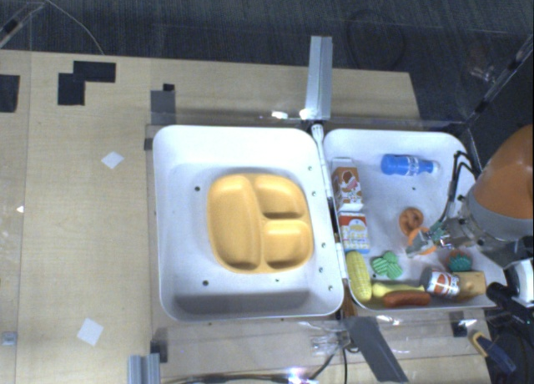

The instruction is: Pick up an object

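You've got the arm (pixel 505 194) coming in from the right edge, its orange band sitting over the right bin (pixel 434 142). The gripper (pixel 435 239) is down low inside that bin, right of centre, and its tip is lost in a small tangle of colour there, so you can't tell how it stands or whether anything is caught in it. Just left of the gripper lies an orange pretzel-shaped toy (pixel 410 220), close enough that contact can't be ruled in or out. Up near the bin's far wall rests a blue bottle (pixel 408 165) on its side, well apart from the gripper. Along the left wall you see two small cartons (pixel 350 205) end to end, and below them a yellow corn cob (pixel 358 274). Beside the cob sits a green ridged piece (pixel 386 266), and along the near wall lie a red sausage (pixel 405 296) and a bottle with a brown cap end (pixel 456 285), both on their sides. A small teal item (pixel 460 263) rests just below the gripper. Over in the left bin (pixel 179 207), a yellow divided tray (pixel 257 221) sits in the middle, by itself.
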